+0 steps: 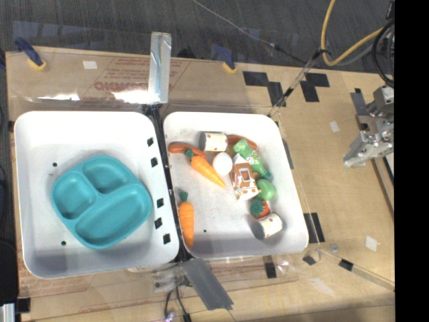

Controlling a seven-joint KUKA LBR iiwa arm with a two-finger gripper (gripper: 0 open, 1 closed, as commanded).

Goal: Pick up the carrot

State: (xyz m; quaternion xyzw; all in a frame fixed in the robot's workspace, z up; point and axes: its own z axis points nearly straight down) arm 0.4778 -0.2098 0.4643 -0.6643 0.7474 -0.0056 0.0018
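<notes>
Gripper (367,154): you see it at the view's right side, over bare bench outside both bins, just beyond the right bin's right wall. You cannot tell from this angle how it is set; nothing shows in it.

Carrots: you have two. One carrot (207,169) lies well to the gripper's left, in the upper middle of the right bin (288,180), slanted with its green top up-left and its tip down-right, touching the white egg. The second carrot (186,221) lies further left from the tool and lower in the view, along the right bin's left wall, green top upward, apart from the pile.

White egg (222,162): left of the gripper, in the middle of the pile, between the slanted carrot and the small printed carton.

Printed carton (244,182): nearer the tool than the egg, tilted, red and white.

Green pieces (263,180): the pile's side closest to the gripper, running down toward a red-topped piece.

White cylinder (269,226): left of and below the tool in the view, near the right bin's lower right corner, lying on its side.

White block (214,141): at the top of the pile, beside an orange-red piece.

Left bin (27,180): farthest from the gripper; it bears a teal divided plate (100,200) with three compartments.
</notes>
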